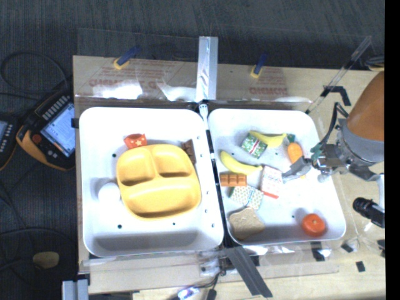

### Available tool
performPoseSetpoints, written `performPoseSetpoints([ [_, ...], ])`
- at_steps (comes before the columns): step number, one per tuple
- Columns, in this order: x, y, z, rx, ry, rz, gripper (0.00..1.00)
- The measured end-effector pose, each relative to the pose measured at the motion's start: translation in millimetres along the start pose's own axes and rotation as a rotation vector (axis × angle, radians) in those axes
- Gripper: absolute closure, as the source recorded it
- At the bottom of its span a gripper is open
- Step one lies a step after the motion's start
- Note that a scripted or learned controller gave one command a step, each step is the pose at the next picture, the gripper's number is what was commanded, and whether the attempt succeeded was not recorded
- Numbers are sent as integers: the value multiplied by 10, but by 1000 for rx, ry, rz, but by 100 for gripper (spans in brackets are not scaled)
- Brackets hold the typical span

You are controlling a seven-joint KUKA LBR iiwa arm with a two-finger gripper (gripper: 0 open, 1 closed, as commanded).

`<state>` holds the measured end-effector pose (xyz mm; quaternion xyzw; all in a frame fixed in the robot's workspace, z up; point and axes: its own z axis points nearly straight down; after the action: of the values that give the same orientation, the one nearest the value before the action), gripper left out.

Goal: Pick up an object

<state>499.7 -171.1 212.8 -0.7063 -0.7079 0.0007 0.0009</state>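
On my feed the left bin [87,186] holds a yellow compartment tray [159,179] with a small red item [135,140] at its upper left corner. In the right bin [325,186] I see a banana [237,162], a green can [254,144], a toy carrot [294,150], a slice of bread [245,222] and a red tomato [314,223]. The tool [299,168] hangs over that bin's right side, just below the carrot and right of a white-and-red carton [270,181]; I cannot tell its state.
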Motion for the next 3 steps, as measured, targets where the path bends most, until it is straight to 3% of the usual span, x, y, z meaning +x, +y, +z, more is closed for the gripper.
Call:
performPoseSetpoints([
  [1,-120,284,617,-2,0,-342,0],
  [2,-461,995,503,-2,-3,-547,0],
  [3,-440,1425,1156,-8,5,-191,0],
])
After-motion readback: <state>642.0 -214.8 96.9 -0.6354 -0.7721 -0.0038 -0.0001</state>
